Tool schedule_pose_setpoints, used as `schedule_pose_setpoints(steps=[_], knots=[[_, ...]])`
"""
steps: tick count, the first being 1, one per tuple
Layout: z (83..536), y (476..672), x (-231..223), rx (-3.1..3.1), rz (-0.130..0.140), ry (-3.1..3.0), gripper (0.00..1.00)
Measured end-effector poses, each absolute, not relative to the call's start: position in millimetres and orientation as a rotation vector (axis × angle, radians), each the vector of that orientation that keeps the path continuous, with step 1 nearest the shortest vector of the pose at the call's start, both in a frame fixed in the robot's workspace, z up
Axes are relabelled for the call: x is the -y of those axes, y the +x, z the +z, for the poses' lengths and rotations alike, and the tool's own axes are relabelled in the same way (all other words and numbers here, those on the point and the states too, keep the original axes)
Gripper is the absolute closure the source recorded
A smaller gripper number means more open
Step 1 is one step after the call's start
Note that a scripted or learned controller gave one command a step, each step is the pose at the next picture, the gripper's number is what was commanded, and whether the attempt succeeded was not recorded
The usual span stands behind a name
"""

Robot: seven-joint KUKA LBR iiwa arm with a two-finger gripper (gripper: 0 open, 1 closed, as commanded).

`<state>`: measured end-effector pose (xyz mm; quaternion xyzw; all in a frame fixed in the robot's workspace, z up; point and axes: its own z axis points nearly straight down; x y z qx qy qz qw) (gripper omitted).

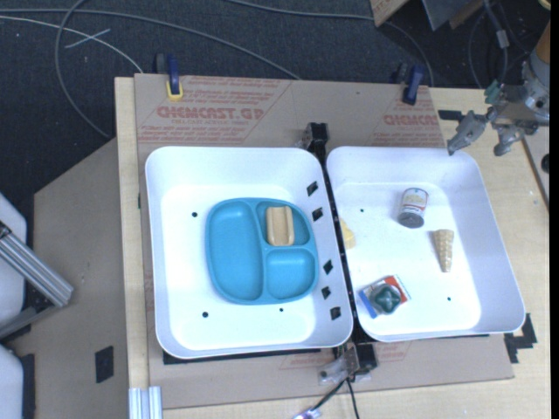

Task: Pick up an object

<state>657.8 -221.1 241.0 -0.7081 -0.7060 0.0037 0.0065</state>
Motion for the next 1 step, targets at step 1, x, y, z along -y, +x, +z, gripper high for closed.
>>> schedule_pose_setpoints(steps=[1], knots=[[250.3, 660.6, 220.2, 2.222, 0.0, -2.221, 0.0]])
